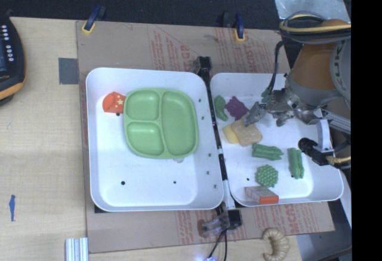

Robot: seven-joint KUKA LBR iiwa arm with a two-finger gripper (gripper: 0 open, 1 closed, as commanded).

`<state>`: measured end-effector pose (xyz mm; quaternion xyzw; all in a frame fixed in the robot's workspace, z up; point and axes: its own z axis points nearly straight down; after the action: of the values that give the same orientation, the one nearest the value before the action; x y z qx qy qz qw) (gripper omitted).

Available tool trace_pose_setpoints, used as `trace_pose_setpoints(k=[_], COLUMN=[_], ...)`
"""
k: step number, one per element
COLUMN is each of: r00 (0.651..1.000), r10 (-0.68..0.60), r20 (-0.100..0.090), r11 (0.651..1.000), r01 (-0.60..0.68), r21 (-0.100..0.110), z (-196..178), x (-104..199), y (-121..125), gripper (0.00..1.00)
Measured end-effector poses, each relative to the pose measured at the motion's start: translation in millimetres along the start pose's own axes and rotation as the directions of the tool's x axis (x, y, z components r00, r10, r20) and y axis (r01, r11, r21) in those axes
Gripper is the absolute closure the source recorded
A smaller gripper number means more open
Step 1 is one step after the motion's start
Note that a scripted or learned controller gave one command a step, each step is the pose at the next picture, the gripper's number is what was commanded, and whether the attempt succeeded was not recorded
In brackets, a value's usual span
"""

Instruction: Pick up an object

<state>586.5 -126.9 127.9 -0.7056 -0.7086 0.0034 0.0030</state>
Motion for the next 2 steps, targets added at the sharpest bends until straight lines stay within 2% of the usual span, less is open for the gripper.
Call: trace_pose_setpoints(k=[1,2], r00=[1.000,1.000], r10=[-0.003,-0.001], r20=[-0.002,0.000], r11=[1.000,1.000], r01=[0.003,0.001], r21=[-0.007,-0.011], z=[35,35], x=[21,21], y=[8,48], gripper=[0.00,0.00])
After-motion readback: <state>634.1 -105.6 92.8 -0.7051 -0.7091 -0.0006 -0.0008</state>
